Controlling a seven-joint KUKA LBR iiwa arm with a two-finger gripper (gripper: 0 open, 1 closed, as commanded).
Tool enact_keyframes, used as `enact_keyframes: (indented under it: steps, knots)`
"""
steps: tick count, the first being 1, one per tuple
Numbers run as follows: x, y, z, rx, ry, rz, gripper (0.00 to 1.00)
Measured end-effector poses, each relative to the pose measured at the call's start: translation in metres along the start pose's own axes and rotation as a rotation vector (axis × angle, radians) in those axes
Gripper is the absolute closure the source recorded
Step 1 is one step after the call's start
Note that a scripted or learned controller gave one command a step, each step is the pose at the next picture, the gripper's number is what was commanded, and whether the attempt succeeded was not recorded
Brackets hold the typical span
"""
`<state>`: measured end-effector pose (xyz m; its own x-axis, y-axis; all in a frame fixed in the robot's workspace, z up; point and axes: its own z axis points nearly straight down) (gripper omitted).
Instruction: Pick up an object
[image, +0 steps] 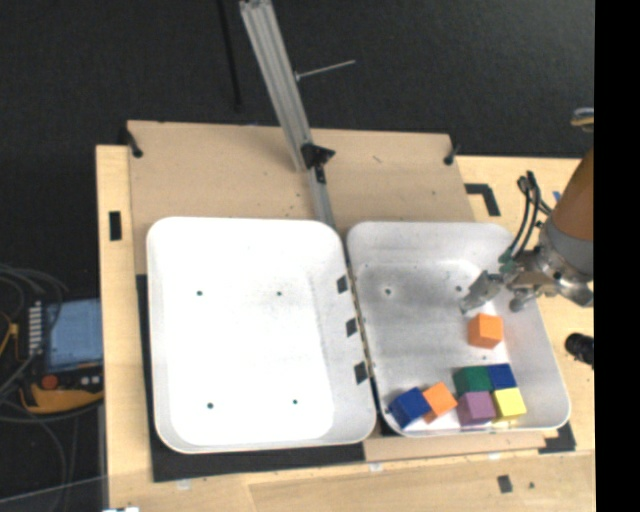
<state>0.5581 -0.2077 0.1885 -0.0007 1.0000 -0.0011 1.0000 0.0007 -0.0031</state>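
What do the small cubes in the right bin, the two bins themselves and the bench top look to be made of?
Cubes, such as the lone orange cube: probably painted wood or foam; flat matte faces, crisp edges, no glare. I cannot tell which. Right bin and left bin: likely moulded white plastic; rounded corners, smooth floors, with the right floor scuffed grey. Bench top: looks like bare wood or fibreboard; dull, even tan.

The arm (575, 215) reaches in from the right edge of the view, its orange band sitting above the grey wrist. The gripper (497, 291) points down and to the left. Its two fingers (480, 290) are spread apart, with nothing between them.
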Motion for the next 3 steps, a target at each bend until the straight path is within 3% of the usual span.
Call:
enact_keyframes:
  steps: [1, 2, 3]
  knots:
    - [0.000, -0.007, 0.045, 0.000, 0.000, 0.001, 0.00]
    - [-0.004, 0.000, 0.059, -0.030, -0.012, 0.001, 0.00]
    - [-0.006, 0.001, 0.049, -0.036, -0.015, 0.006, 1.00]
